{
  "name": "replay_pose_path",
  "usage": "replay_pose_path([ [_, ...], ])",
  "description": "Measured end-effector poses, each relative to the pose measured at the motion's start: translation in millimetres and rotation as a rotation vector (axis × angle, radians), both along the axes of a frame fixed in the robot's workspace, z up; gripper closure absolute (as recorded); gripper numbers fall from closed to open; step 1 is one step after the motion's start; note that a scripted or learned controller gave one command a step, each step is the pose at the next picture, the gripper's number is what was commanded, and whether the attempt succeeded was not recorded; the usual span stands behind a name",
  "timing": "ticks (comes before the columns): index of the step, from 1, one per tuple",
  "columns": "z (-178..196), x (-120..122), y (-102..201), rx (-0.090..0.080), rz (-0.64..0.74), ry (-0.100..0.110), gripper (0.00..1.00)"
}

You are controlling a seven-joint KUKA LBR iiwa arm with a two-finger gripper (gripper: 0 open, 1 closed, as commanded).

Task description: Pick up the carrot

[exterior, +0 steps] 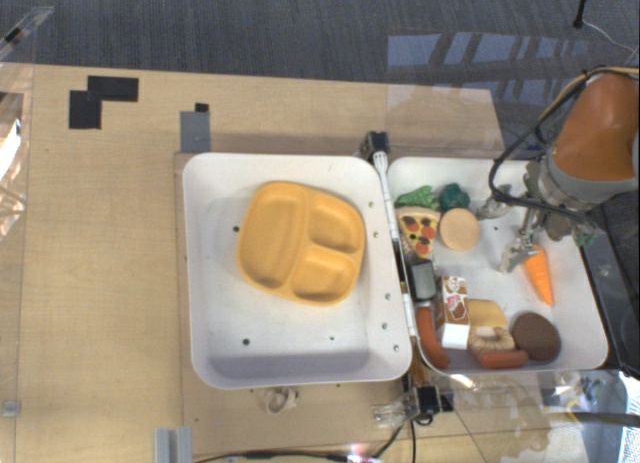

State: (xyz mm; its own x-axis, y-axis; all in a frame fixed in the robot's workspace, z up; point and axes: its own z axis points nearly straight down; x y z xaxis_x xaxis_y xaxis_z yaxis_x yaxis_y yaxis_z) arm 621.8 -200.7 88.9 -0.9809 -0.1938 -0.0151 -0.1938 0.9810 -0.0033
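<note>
The carrot [540, 277] is a small orange cone lying on the floor of the right bin [575, 336], near its right wall, thick end up and tip toward the front. My gripper [519, 249] hangs from the orange-banded arm just above and left of the carrot's thick end, close to it or touching it. The carrot rests on the bin floor and is not lifted.
The right bin also holds green vegetables [417, 196], a pizza slice [418, 232], a tan disc [460, 230], a black block [422, 279], sausages [431, 337], a bread piece [486, 315] and a brown patty [536, 336]. A yellow divided plate [300, 241] lies in the left bin [215, 341].
</note>
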Motion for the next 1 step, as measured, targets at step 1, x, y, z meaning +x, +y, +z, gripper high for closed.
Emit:
replay_pose_path([
  [1,14.8,4.5,0.8,-0.002,0.002,-0.015,1.00],
])
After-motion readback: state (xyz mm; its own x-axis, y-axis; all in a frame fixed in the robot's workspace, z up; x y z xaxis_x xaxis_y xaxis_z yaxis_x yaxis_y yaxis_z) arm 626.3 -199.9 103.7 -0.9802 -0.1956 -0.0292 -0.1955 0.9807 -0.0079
